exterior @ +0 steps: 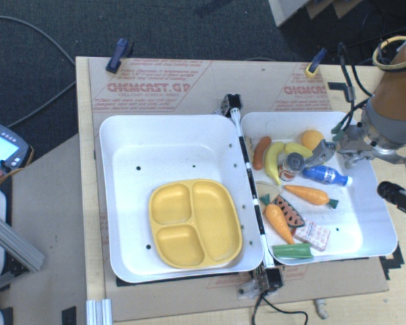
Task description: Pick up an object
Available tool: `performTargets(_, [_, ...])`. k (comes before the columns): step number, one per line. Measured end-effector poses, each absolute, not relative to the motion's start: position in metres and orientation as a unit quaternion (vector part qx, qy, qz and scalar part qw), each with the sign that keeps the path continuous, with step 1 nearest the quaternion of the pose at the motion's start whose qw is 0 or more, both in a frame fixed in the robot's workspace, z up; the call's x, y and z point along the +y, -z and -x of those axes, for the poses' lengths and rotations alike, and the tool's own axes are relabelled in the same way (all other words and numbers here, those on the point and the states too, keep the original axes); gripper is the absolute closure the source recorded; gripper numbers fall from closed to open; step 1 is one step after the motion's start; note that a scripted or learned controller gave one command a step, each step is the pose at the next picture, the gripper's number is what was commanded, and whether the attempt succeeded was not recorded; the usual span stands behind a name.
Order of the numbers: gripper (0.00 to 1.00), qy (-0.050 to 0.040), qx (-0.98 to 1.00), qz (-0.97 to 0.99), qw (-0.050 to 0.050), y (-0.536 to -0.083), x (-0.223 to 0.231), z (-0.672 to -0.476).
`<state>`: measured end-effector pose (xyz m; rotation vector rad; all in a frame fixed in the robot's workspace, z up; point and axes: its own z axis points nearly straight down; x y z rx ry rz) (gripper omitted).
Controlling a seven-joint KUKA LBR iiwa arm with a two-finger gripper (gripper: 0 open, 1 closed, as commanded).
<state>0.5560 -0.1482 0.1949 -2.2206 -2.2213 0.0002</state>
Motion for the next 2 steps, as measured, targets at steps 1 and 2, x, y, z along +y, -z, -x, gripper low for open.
performTargets(1, [0.0,0.0002,-0.707,0.707,-0.001,-0.108,-0.138,-0.606])
performTargets(2, [0.0,-0.0007,-0.707,0.707,0.001,-0.084,-0.156,-0.604])
